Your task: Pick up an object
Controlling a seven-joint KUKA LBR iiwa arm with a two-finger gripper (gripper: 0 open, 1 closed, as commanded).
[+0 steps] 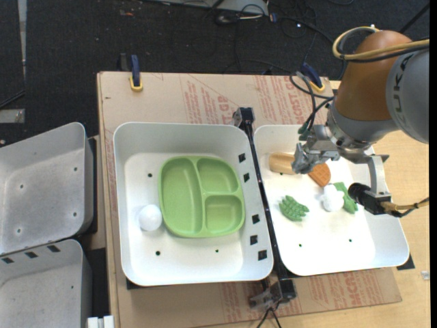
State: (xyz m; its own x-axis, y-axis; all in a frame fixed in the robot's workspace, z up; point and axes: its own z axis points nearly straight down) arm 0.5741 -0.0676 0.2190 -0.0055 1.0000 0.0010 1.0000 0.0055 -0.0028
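White bins sit side by side on the table: the left bin point(130, 203) holds a green divided plate point(202, 197) and a white ball point(149, 217), while the right bin point(341, 251) carries the candidate objects, a tan bread-like piece point(280, 162), an orange piece point(319, 175), a green leafy toy point(294, 208) and a small white object point(332, 198) touching a green scrap point(349, 203). The tool point(305, 157) hangs low over the far part of the right bin, between the tan piece and the orange piece and just beside both; whether it is released or clenched cannot be told at this slant, and nothing is visibly held. No object appears lifted, so the pick is judged not yet achieved. Risks from here: because the two nearest pieces lie close on either side, a descent may strike one and push it aside, or pinch only an edge so that it slips out on lifting; the bin's nearby wall could also obstruct the closing motion.
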